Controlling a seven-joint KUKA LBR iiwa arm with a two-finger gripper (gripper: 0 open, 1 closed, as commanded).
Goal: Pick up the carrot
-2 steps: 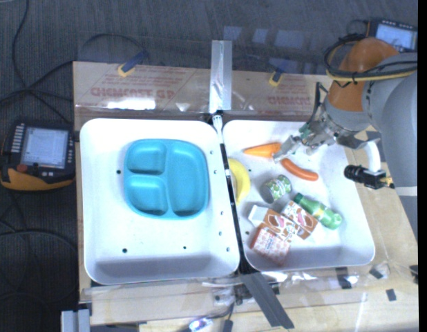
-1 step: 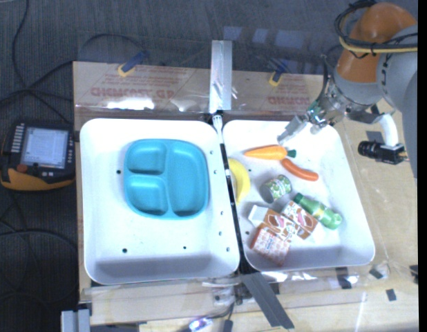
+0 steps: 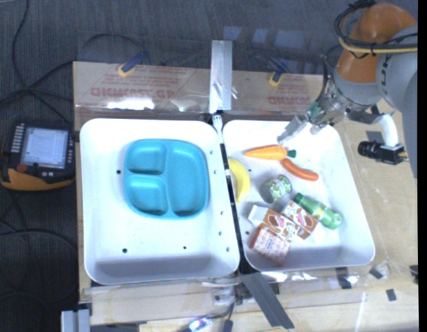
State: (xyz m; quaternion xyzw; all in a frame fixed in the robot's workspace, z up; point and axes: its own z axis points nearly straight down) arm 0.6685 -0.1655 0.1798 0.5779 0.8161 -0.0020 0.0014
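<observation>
The carrot (image 3: 266,152) is orange with a green stem end pointing right. It lies on its side near the back of the right bin (image 3: 352,185). My gripper (image 3: 302,129) hangs over that bin's back right part, just above and to the right of the carrot's stem end. It is open, with nothing between its fingers, and it is not touching the carrot.
A short red-orange piece (image 3: 300,172) lies just in front of the carrot. A yellow banana (image 3: 239,179), a green can (image 3: 278,187), a green bottle (image 3: 320,211) and red cartons (image 3: 281,231) crowd the right bin's front. The left bin holds a blue divided plate (image 3: 165,177).
</observation>
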